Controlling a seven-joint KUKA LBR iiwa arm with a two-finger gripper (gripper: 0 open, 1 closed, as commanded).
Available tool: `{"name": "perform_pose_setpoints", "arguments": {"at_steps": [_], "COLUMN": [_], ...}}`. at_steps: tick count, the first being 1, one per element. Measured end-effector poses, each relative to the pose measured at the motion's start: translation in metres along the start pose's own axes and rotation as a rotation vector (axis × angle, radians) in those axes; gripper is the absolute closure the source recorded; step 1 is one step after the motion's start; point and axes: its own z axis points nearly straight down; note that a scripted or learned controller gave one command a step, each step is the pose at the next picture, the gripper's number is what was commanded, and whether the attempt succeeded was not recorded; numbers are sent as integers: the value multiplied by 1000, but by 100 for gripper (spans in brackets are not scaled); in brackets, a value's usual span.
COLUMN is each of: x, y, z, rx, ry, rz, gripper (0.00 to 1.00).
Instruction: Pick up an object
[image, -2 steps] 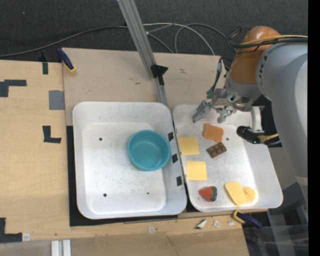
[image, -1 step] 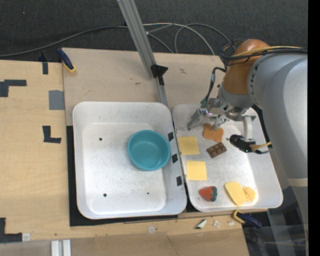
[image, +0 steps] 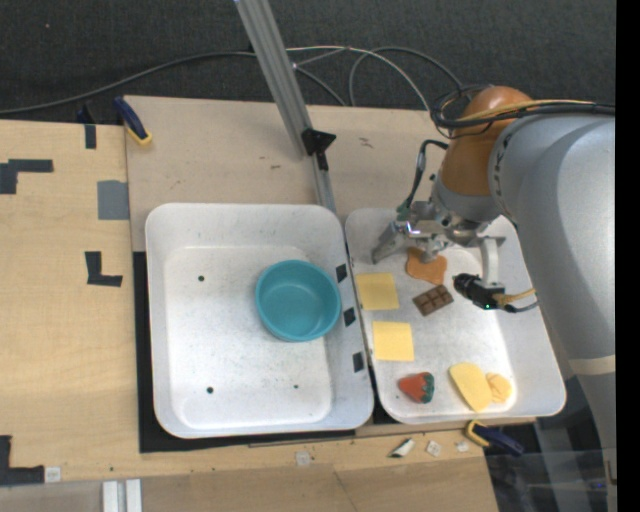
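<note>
My gripper (image: 433, 266) is low over the back of the right bin (image: 530, 350), open. One grey finger (image: 388, 243) points left and one white finger (image: 490, 262) stands to the right. An orange flat piece (image: 426, 268) lies on the bin floor between them, and nothing is lifted. Just in front lies a brown chocolate-like piece (image: 433, 299). Two yellow squares (image: 378, 291) (image: 393, 341) lie along the bin's left side. A red and green strawberry-like toy (image: 417, 387) and a yellow wedge (image: 480, 386) rest at the front.
The left bin (image: 190, 350) holds a teal bowl (image: 297, 300) near its right wall. A slanted metal pole (image: 290, 90) rises behind the bins. The big grey arm (image: 570, 220) covers the right bin's right side. Cables run along the back of the bench.
</note>
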Motion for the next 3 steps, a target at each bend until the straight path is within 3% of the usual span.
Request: {"name": "perform_pose_setpoints", "arguments": {"at_steps": [1, 3], "x": [1, 1], "y": [1, 0], "z": [-11, -137], "rx": [-1, -6], "ry": [0, 2], "rz": [-2, 2], "gripper": [100, 100]}}
